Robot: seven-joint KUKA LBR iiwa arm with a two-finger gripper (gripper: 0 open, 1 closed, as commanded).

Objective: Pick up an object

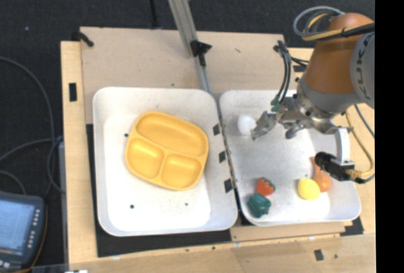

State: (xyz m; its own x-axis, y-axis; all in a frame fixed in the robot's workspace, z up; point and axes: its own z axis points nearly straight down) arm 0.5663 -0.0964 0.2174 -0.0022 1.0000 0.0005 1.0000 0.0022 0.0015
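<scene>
An overhead, slanted view of a pale wooden bench [139, 57] carrying two shallow white bins side by side. The left white bin [113, 202] fills the centre-left of the frame and holds a yellow plastic divided plate [166, 150] with three compartments, lying flat and turned slightly askew.

The right white bin [284, 158] sits at the centre-right. A small white ball [246, 124] rests near its upper left corner. Along its lower edge, from left to right, lie a dark green lumpy toy [258, 204], touching a red and orange strawberry-like toy [265, 187] just above it, then, apart from these, a round yellow lemon-like toy [308, 189], with an orange object [322, 179] just beside it on the right.

The grey robot arm with an orange section [338, 54] enters from the upper right of the frame. Its two-finger gripper [273, 127] hangs over the upper part of the right bin, just to the right of the white ball. The fingers look spread wide, with nothing between them.

A slim metal pole [180, 6] runs diagonally from the top centre of the frame down to the gap between the bins. A grey handheld screen device [19, 227] sits at the lower left corner, on the dark floor.
</scene>
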